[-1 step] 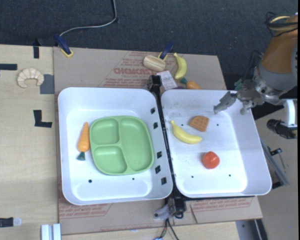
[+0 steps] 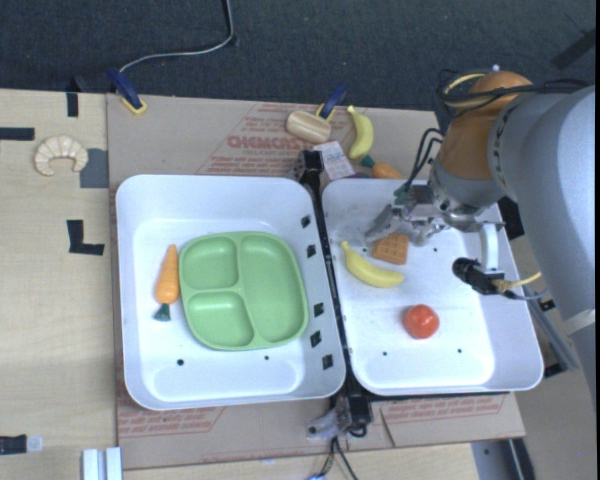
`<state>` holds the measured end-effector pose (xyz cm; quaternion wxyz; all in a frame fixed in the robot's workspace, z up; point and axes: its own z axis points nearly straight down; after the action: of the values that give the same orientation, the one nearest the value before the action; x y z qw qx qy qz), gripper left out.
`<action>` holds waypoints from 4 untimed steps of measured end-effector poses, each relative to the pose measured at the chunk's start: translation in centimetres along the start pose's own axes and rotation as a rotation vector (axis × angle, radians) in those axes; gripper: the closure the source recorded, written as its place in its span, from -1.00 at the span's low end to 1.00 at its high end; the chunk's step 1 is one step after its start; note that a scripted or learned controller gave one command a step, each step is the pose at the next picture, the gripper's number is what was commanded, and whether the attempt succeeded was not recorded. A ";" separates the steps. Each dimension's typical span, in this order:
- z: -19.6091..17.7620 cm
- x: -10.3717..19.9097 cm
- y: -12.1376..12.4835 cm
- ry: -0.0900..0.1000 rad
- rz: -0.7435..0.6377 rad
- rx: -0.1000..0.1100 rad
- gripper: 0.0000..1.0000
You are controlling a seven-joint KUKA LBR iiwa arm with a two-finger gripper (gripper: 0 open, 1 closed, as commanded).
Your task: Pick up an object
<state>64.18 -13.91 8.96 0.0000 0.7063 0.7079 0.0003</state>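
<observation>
In the right bin [image 2: 480, 363] lie a yellow banana [image 2: 371, 267], a brown waffle-like piece [image 2: 390, 249] and a red tomato [image 2: 420, 320]. My gripper [image 2: 408, 222] hangs low over the bin's far half. It is just above the brown piece and close to the banana's far end. The grey arm with its orange band [image 2: 475, 133] comes in from the upper right and hides part of the bin's back right corner. Nothing can be seen held.
The left bin [image 2: 140, 358] holds a green divided plate [image 2: 244, 290] and an orange carrot [image 2: 167, 276] beside it. Behind the bins lie a bread roll [image 2: 308, 124], a second banana [image 2: 360, 133] and a small packet [image 2: 332, 158]. A croissant [image 2: 60, 154] sits far left.
</observation>
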 end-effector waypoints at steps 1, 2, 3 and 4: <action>0.4 3.7 -0.2 -0.002 0.001 -0.002 -1.00; -0.6 3.7 -0.3 -0.003 0.000 -0.001 1.00; -0.5 3.7 -0.3 -0.003 0.000 0.000 -1.00; 0.3 4.2 -6.8 -0.002 0.002 -0.003 -1.00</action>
<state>57.41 -9.78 8.64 0.0015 0.7070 0.7072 0.0007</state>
